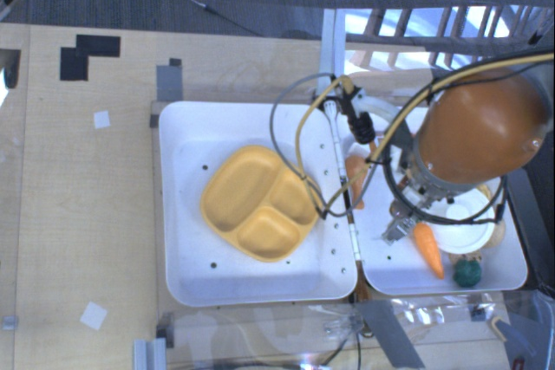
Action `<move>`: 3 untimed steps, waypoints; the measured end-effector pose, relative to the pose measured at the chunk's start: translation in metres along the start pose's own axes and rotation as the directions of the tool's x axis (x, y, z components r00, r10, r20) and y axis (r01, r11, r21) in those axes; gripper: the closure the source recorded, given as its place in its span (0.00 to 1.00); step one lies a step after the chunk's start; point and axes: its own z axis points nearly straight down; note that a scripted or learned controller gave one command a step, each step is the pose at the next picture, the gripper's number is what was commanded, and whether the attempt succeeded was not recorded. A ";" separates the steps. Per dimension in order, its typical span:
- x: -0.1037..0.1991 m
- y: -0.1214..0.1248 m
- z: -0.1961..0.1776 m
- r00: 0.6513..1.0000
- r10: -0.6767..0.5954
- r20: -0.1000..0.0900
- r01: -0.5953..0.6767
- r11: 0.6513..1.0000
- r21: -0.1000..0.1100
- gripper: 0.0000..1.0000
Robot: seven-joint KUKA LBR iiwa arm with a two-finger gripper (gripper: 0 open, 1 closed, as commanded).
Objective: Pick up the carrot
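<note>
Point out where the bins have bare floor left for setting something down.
Left bin: bare floor rings the yellow divided plate, widest along its left wall and near edge. Right bin is crowded: carrot, green ball, white plate, with the arm overhead.

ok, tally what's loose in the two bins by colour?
Yellow: 1, divided tray in the left bin
Orange: 2, carrot and a second orange piece, partly hidden by cables, in the right bin
Green: 1, round item
White: 1, plate
Total: 5
</note>
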 end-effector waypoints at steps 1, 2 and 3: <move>0.043 0.040 0.020 0.970 -0.243 0.007 0.243 0.970 -0.005 1.00; 0.039 0.036 -0.018 0.926 -0.379 0.005 0.379 0.926 -0.003 1.00; 0.015 0.018 0.003 0.850 -0.527 0.008 0.527 0.850 -0.002 1.00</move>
